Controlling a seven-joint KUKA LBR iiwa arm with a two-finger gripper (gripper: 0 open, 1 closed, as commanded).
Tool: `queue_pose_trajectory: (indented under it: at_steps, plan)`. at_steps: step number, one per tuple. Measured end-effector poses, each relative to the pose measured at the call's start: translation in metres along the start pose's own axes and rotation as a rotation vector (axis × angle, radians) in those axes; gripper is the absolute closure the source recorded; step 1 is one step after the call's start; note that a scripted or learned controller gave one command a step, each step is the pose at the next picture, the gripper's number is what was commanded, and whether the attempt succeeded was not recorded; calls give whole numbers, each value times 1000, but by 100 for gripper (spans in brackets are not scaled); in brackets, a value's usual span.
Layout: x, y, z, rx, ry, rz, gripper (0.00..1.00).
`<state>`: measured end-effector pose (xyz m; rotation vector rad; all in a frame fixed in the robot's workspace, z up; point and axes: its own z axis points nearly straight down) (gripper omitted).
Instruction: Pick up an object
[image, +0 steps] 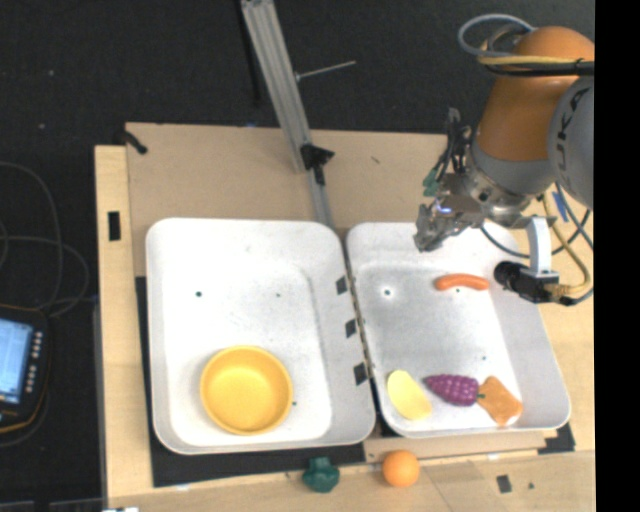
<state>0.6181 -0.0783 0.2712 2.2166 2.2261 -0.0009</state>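
- Altogether two white bins sit side by side on the bench (200, 180): the left bin (240, 250) and the right bin (440, 320), touching along their inner edges.
- One yellow bowl (246, 389) lies in the left bin, near its front edge, upright with its opening up.
- Four small things lie in the right bin.
- One orange carrot-like piece (462, 283) lies near the back of that bin, on its side.
- Three lie in a row along the front wall: one pale yellow piece (408, 395), one purple bunch of grapes (451, 389) just beside it, and one orange block (500, 400) touching or nearly touching the grapes.
- Two things lie outside the bins on the front strip of the bench: one orange ball (400, 468) and one dark green piece (321, 475), near each other.
- One arm (525, 100) reaches in from the right, with its orange band high up.
- Its one tool (432, 236) hangs over the back left corner of the right bin, apart from the carrot-like piece; nothing shows between its tips, and I cannot tell whether they are spread or pressed together.
- One grey metal rail (285, 100) runs slantwise from the top of the view down to the back of the bins.
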Motion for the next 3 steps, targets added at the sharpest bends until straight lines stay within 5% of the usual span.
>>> queue_pose_trajectory:
  at_steps: [3]
  plan:
    - [146, -49, 23, -1, 1, 1, 100]
